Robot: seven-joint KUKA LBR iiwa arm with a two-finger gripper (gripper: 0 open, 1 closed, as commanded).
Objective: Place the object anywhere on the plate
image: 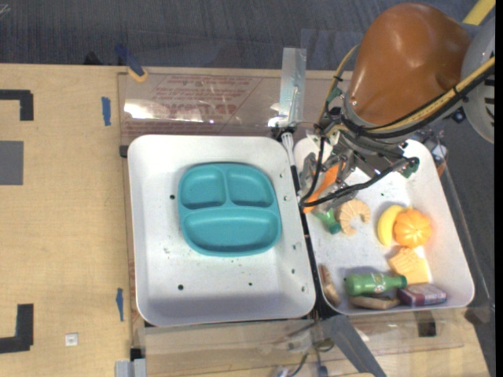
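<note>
Overhead view of two white bins on the table. The left bin holds a teal plate with three compartments, nothing lying on it. The right bin holds a cluster of toy foods: a carrot near the bin's left wall, a shrimp just beside it, a banana touching an orange, a cheese wedge, a green bottle and a purple block along the near wall.

The arm reaches in over the right bin; its end effector hangs low above the carrot, amid cables and linkage. Whether it is released or clenched cannot be told, and no object is seen between its parts.

The task's object is not settled by the view; by position the carrot is the likely candidate, and it lies in the right bin, well apart from the plate. As a judgement, it is light, stiff moulded plastic with a smooth, somewhat slippery surface and a taper; a grip across the thicker middle, square to its long axis, should resist slipping towards the tip. It is not fragile.

Writing: faint reddish print on the clear sheet behind the left bin, too blurred to read. The bottle's label is illegible.
</note>
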